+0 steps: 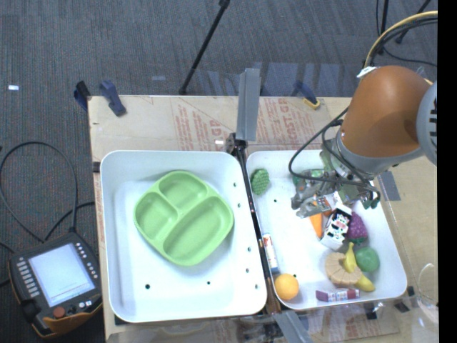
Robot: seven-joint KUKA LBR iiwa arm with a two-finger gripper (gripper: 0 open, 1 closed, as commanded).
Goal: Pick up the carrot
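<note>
The carrot (317,224) is a small orange piece in the right bin (300,263), near its upper middle. It lies just left of a white and black carton (335,229). My gripper (313,200) hangs low over the bin, directly above the carrot's upper end and partly covering it. The orange wrist band (382,113) and cables hide the space above the gripper. From here I see nothing lifted clear of the bin floor.
Purple grapes (355,227), a green lime (368,259), a banana (350,259), a round cookie (339,271), an orange (286,286) and a green bumpy vegetable (259,181) share the right bin. A green divided plate (184,216) lies in the left bin (118,263).
</note>
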